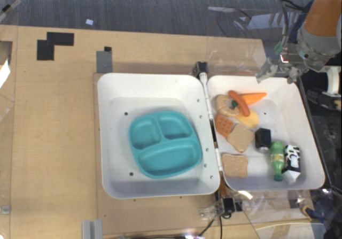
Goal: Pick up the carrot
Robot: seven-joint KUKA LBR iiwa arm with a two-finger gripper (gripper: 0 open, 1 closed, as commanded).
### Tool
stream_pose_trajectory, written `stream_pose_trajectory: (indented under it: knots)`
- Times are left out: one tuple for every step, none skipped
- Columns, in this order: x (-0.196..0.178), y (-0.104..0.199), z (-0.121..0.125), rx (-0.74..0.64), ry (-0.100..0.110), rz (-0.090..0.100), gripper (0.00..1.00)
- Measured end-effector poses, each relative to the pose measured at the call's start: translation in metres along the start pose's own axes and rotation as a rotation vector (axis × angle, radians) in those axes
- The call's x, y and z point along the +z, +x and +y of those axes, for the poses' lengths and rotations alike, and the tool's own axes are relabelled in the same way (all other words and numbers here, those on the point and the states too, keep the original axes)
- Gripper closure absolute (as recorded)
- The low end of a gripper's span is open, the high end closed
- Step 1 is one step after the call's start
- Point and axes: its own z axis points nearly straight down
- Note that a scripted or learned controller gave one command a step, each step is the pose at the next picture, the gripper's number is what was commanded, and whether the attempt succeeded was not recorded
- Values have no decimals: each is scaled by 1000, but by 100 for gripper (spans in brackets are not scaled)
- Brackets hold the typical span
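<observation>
The carrot (pixel 253 97) was seen lying untouched in the right bin (pixel 312 149), at its far side. The gripper (pixel 278 70) was poised above the bin's far rim; its state could not be told. The whole pick was judged outstanding.

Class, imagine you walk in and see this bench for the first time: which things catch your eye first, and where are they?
The teal divided tray stands out, alone in the left bin. Next comes the jumble of toy food in the right bin, with the orange carrot at its far end and a green bottle nearer the front. The arm's orange band hangs over the upper right corner.
</observation>
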Motion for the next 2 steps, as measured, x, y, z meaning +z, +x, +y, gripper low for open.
stream_pose_trajectory:
  knots:
    - [131,-18,-15,102,-9,-3,0]
    - [146,-18,-10,-34,-3,-1,0]
